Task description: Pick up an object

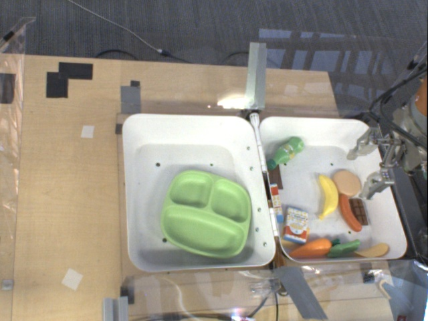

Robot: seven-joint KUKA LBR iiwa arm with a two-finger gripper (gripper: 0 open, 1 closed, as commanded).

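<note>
Banana [327, 195] lies mid right bin [314, 136], sausage [350, 213] just beside it. End effector [374, 166] hovers over the bin's right edge, released, holding nothing. You should descend centered, fingers straddling the banana's width, clear of the sausage.

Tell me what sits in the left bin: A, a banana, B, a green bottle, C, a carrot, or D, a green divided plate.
D: the green divided plate lies alone in the left bin, while the banana, carrot and green bottle are in the right bin.
</note>
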